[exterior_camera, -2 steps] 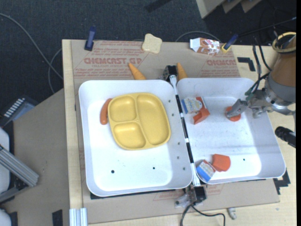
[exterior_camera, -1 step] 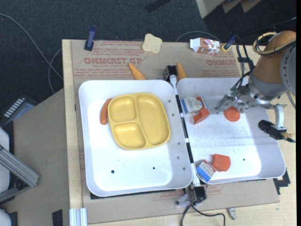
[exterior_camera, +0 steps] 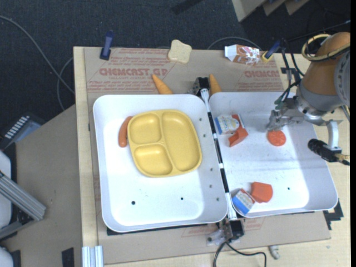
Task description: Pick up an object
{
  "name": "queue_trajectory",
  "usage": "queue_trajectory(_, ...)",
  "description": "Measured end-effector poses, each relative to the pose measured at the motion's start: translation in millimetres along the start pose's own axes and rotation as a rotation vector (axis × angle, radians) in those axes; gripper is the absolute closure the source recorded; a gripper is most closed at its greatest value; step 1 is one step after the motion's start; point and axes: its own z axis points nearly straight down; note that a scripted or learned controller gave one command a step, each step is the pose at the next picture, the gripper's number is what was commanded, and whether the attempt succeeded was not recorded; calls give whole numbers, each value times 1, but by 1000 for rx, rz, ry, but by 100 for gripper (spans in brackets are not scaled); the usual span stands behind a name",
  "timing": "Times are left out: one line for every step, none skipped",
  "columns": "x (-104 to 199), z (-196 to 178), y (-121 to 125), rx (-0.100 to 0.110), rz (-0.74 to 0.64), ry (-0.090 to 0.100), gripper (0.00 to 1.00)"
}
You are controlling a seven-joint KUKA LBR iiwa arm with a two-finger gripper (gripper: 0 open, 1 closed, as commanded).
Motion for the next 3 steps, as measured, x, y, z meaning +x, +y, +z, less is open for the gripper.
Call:
queue_trajectory(8, -28, -2, 4, 0, 1, 100)
queue_trajectory(8, -28, -3, 4, 1, 2, 0)
queue_trajectory(2, 5, -28, 8, 2, 3, 0)
